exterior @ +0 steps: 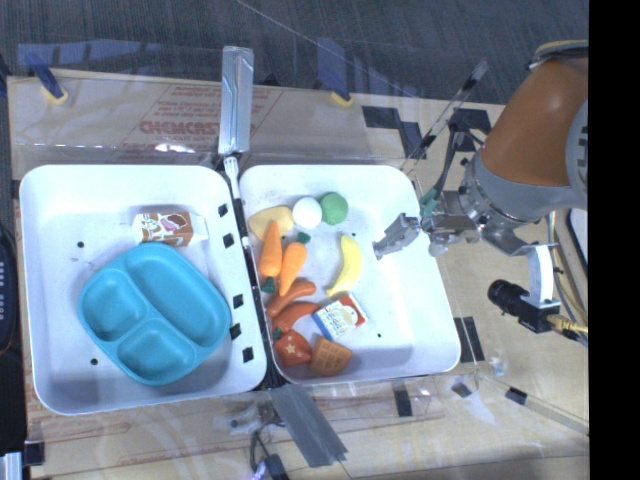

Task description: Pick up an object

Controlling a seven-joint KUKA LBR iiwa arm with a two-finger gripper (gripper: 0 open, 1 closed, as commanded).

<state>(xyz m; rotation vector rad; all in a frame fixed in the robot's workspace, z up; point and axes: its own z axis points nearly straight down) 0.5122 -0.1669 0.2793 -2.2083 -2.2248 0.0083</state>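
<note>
While the gripper [398,236] is hovering at the right bin's [420,318] right edge, whether it is gripping cannot be told. Two carrots [282,264] are lying near that bin's left wall, one banana [347,264] mid-bin; one blue plate [152,311] is sitting in the left bin [50,268].

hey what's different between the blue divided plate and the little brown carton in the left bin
The blue plate is far larger than the brown carton, covering much of the left bin's floor. The plate is a plain solid blue, while the carton is brown with white printing. The plate is rounded with three compartments; the carton is boxy. The carton lies behind the plate, toward the bin's far wall. Both rest in the left bin.
</note>
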